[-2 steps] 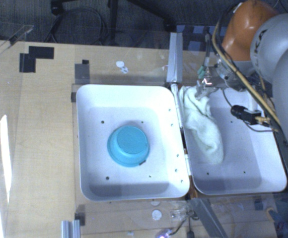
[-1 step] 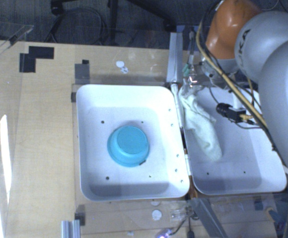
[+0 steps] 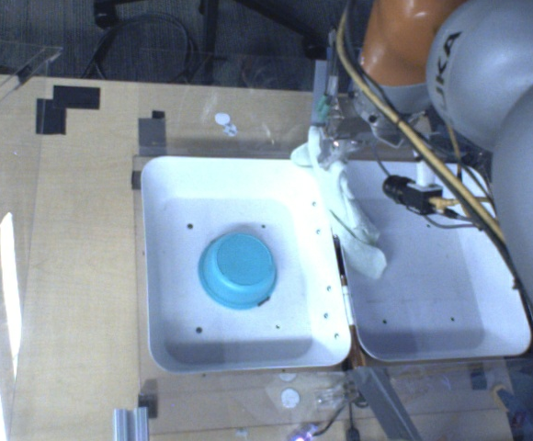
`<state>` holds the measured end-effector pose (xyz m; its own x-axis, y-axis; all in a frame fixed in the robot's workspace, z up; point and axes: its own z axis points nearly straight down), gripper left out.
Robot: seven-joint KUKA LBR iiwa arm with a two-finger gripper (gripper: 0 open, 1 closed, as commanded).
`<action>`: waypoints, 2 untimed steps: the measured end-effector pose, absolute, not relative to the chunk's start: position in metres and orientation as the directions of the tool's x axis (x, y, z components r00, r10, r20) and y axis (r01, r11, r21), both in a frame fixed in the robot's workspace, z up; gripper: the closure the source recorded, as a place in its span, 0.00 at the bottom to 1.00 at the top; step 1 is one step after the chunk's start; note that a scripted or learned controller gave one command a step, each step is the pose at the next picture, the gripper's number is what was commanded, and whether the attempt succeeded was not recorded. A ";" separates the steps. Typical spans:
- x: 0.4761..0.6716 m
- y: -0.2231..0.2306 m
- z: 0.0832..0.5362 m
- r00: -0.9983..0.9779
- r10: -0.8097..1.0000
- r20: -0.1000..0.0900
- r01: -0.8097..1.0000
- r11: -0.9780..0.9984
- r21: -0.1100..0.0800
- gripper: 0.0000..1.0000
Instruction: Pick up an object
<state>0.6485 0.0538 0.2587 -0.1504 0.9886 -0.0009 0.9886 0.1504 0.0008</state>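
While the claw [image 3: 338,145] hangs with a white cloth [image 3: 357,228] dangling from it, its grip looks clamped. Lifting seems done; the blue bowl [image 3: 239,269] sits untouched

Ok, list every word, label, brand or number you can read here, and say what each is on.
"UKA": the readable part of a brand name, running vertically on the grey arm casing at upper right; the first letter is cut off.
No readable text on the blue bowl, the white cloth or the bins.

Open floor around blue bowl [image 3: 239,270]; white cloth [image 3: 357,232] across right bin [image 3: 450,329].
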 end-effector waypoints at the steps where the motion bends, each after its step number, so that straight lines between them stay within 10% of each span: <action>1: 0.669 0.059 0.210 -0.055 0.999 -0.001 0.999 0.055 -0.002 1.00; 2: 0.669 -0.002 0.196 0.048 0.999 -0.001 0.999 -0.048 -0.002 1.00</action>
<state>0.6693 -0.0022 0.1958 0.0476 0.9989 -0.0012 0.9989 -0.0476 -0.0015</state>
